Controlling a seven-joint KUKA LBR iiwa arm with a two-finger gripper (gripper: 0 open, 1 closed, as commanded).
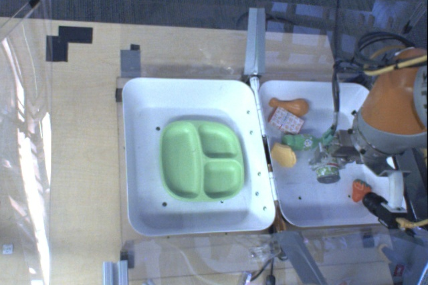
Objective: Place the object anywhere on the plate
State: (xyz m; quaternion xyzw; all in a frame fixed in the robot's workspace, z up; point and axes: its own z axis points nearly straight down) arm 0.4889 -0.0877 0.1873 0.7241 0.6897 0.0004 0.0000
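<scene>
Gripper (328, 158) low in right bin (304, 213), finger state unclear; green plate (200, 160) sits in left bin (144, 143); toy foods near gripper: yellow lemon (284, 156), orange piece (291, 106), patterned card (286, 120), carrot (361, 190)

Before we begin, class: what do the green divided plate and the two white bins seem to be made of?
Green plate: likely moulded plastic, matte; even colour, rounded compartment ridges. Left bin and right bin: probably plastic too, smooth with a slight sheen; rounded corners. Painted metal can't be ruled out.
</scene>
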